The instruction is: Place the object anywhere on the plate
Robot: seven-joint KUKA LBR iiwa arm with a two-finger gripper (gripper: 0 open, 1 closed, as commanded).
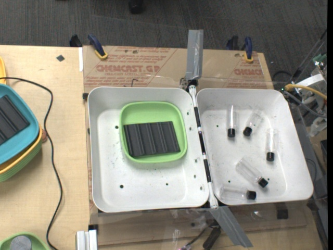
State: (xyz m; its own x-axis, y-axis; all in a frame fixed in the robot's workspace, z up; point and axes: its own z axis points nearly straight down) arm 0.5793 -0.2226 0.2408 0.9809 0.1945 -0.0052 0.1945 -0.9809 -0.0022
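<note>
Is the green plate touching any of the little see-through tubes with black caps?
Apart. The camera view shows the green plate sitting in the left bin, while the tubes all lie in the right bin, with the bin walls between them.

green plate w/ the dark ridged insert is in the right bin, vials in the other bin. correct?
Not quite. The camera view shows the green plate with its dark ridged insert in the left bin, not the right one. The vials, clear with black caps, lie scattered in the right bin.
</note>
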